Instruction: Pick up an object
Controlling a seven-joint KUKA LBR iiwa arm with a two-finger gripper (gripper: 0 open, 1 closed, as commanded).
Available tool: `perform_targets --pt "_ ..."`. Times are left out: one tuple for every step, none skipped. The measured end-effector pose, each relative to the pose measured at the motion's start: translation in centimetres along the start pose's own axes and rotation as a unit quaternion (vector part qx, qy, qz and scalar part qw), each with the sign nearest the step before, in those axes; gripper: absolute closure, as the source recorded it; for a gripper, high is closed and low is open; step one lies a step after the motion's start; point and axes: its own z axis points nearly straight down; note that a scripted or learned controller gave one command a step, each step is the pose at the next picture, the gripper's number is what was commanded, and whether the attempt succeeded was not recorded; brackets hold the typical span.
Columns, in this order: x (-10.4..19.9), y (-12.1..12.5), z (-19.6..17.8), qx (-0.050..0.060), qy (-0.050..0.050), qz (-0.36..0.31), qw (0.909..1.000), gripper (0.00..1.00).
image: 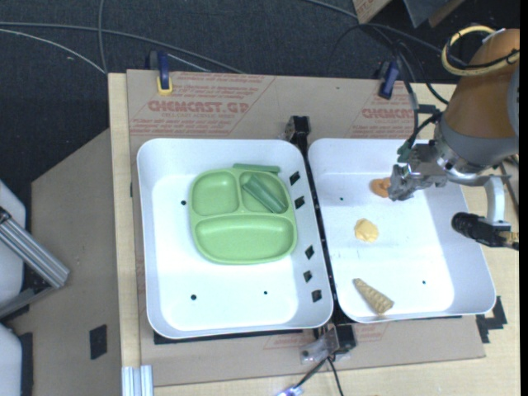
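Observation:
In the right bin lie three small objects. An orange piece sits near the back, right beside my gripper, which hangs low over the bin just to its right. A pale yellow lump rests in the middle. A tan cone-shaped piece lies near the front edge. Nothing shows between the gripper and the orange piece, and their contact is unclear.
The left bin holds a green divided plate with a green stick-like item in its upper right compartment. Black clips line the divider between the bins. The arm's orange band is at the right.

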Motion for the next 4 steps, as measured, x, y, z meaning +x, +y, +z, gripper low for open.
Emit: perform_targets --pt "0.0 -0.2 -4.4 0.0 0.0 0.0 1.0 1.0" --pt "4.7 -0.9 -4.9 0.004 0.002 -0.001 1.0 1.0" --pt "10.2 -1.0 -3.5 0.005 0.002 -0.002 1.0 1.0" --pt "15.4 -1.5 -4.2 0.003 0.002 -0.002 1.0 1.0"
